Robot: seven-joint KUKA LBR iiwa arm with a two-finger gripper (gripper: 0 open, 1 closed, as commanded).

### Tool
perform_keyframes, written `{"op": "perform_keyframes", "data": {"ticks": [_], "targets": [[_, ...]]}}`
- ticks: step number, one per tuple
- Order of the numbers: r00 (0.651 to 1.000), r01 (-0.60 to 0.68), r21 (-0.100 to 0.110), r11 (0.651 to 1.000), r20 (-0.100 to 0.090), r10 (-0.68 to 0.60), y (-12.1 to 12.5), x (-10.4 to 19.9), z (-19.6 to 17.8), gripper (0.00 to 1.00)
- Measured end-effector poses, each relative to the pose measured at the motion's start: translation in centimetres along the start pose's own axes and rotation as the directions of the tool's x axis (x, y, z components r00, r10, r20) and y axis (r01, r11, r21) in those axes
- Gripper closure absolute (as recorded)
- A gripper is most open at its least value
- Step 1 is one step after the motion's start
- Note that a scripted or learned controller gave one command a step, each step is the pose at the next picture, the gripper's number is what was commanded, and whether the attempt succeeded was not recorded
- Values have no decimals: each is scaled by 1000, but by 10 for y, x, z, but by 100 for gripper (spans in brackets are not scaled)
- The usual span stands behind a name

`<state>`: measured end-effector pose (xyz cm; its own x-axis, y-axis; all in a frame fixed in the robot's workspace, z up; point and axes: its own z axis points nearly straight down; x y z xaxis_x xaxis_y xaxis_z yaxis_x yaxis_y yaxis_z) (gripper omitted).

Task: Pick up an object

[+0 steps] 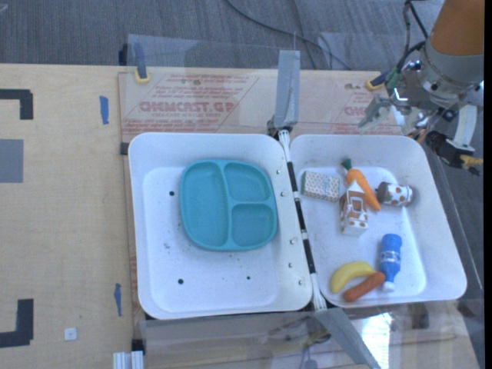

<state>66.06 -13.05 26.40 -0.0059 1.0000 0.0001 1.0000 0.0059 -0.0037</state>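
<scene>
My gripper hangs over the back rim of the right bin, below the orange-banded wrist. It looks open, with nothing between its fingers. Below it in the right bin lie a carrot, a small carton, a patterned block and a brown-and-white toy. Nearer the front lie a blue bottle, a banana and an orange-red sausage. The gripper is apart from all of them, above and behind the brown-and-white toy.
The left bin holds a teal divided plate. A grey upright post stands behind the seam between the bins. Cables run across the floor at the back.
</scene>
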Motion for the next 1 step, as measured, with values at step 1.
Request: {"op": "perform_keyframes", "data": {"ticks": [1], "targets": [[998,63,0,998,0,-63,7,-15,141,0]]}}
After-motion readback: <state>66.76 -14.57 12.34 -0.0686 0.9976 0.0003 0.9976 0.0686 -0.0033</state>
